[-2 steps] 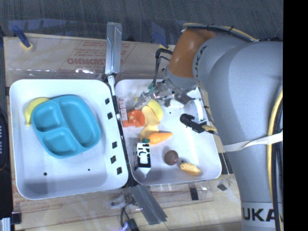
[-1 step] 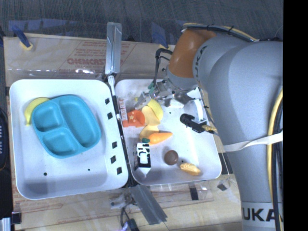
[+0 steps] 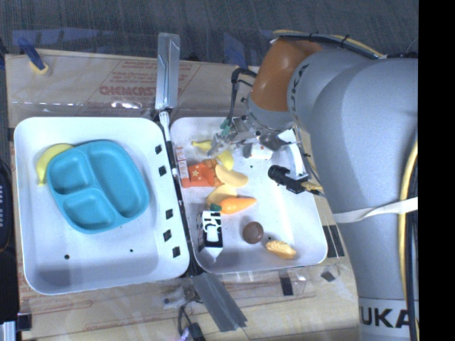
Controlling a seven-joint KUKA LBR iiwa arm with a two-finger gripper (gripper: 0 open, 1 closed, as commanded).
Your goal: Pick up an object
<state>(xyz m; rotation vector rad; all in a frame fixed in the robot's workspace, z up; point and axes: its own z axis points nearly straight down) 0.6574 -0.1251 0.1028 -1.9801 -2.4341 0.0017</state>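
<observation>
My gripper [image 3: 229, 136] hangs low over the back left part of the right bin [image 3: 307, 219], under the orange-banded wrist. Just left of it lies a small yellow piece [image 3: 201, 145]. Below it sit a pale yellow banana-like piece [image 3: 229, 171] and an orange carton [image 3: 200, 174]. Nearer the front are an orange carrot [image 3: 237, 204], a brown ball [image 3: 252, 231], a yellow-orange corn-like piece [image 3: 281, 248] and a black-and-white box [image 3: 212, 229]. I see nothing between the fingers.
The left bin [image 3: 43, 261] holds a blue divided plate [image 3: 98, 185] with a yellow banana [image 3: 48, 159] tucked under its left edge. A metal divider [image 3: 167, 69] stands between the bins at the back. The grey arm covers the right bin's far right side.
</observation>
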